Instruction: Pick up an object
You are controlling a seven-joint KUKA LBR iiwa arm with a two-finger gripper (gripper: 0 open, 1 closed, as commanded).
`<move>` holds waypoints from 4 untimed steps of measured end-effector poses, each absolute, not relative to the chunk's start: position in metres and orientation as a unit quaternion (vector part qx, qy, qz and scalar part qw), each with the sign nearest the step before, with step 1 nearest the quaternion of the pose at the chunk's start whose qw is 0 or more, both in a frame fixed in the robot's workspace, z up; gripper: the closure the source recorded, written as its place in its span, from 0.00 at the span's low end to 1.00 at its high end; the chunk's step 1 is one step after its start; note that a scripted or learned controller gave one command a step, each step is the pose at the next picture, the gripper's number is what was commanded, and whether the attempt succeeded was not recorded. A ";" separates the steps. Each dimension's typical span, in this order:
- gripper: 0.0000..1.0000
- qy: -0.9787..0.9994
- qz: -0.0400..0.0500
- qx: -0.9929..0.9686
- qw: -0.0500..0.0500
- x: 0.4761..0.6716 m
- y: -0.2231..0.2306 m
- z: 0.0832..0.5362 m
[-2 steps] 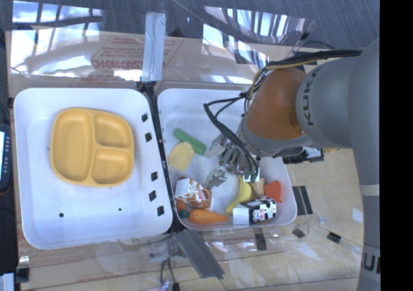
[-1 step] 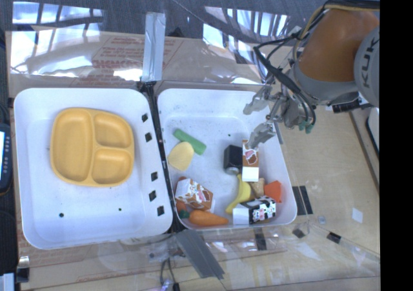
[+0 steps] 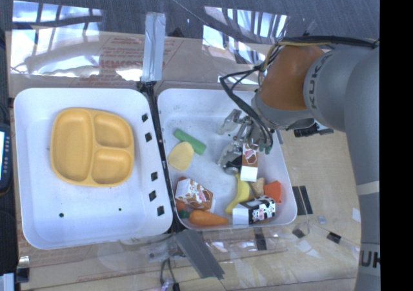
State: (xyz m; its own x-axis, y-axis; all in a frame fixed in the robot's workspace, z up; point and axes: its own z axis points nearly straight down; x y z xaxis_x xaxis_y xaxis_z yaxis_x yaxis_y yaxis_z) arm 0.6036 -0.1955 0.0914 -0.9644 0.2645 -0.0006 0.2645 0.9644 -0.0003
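My gripper (image 3: 232, 154) hangs low inside the right bin (image 3: 193, 104), reaching in from the right under the orange wrist band (image 3: 287, 80). A small brown and white box (image 3: 250, 158) lies right beside the gripper's tip; contact cannot be made out. Below it lie a yellow banana (image 3: 239, 197), a black and white cow-print carton (image 3: 258, 211) and a red piece (image 3: 273, 190). To the left are a green piece (image 3: 190, 140), a pale yellow lemon-like piece (image 3: 181, 155), a red and white packet (image 3: 193, 195) and an orange carrot (image 3: 208, 219).
The left bin (image 3: 39, 219) holds a yellow divided plate (image 3: 92, 146). A strip of grey tape (image 3: 153, 44) runs up the cardboard behind the bins. The grey arm (image 3: 348, 90) covers the right bin's upper right corner.
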 end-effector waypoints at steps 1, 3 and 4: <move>1.00 0.992 -0.001 0.130 0.002 0.606 -0.194 0.103; 0.00 0.987 0.000 0.163 0.001 0.629 -0.163 0.202; 0.00 0.967 0.000 0.255 -0.001 0.599 -0.210 0.091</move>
